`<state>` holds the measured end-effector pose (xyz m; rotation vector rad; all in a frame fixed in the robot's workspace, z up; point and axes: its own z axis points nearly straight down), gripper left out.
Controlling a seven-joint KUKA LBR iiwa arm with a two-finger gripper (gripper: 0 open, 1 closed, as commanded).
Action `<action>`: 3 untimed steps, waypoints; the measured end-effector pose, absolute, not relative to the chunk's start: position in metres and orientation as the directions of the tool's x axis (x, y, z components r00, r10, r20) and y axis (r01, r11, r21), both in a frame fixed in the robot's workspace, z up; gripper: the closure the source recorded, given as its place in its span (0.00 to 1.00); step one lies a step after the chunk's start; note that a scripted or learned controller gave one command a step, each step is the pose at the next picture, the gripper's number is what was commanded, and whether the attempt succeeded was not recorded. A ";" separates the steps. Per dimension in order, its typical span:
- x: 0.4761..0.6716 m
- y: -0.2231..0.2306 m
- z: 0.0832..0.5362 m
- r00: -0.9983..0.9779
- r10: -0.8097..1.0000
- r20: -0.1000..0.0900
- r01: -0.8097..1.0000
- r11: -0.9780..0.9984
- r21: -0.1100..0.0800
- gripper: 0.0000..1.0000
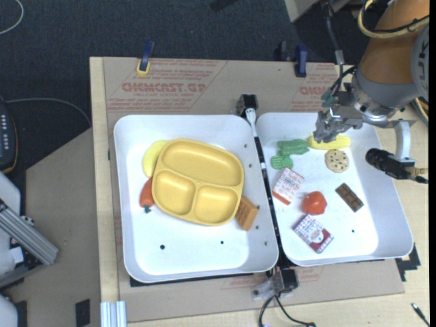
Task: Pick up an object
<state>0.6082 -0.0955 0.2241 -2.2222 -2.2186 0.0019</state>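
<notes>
Arm reaches in from the right, gripper [330,129] down at the far edge of the right bin [388,240], over a yellow piece [338,142]. Green toy [289,150] and cookie [336,160] just beside it. Red tomato [314,202], brown bar [349,197] and two red-white packets [288,184] mid-bin. Left bin [136,251] holds a yellow divided tray [197,180].

A brown cardboard sheet [204,80] with red print lies under both bins, held at its far edge by a yellow clamp [144,61] and a blue clamp [300,60]. Beyond it is dark carpet [102,19] with a thin cable [17,12].
</notes>
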 end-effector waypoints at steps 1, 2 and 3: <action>0.617 -0.089 0.235 -0.002 1.000 -0.001 1.000 0.002 0.004 1.00; 0.626 -0.091 0.231 -0.001 1.000 -0.001 1.000 0.001 0.003 1.00; 0.624 -0.094 0.217 0.000 1.000 0.000 1.000 0.000 -0.002 1.00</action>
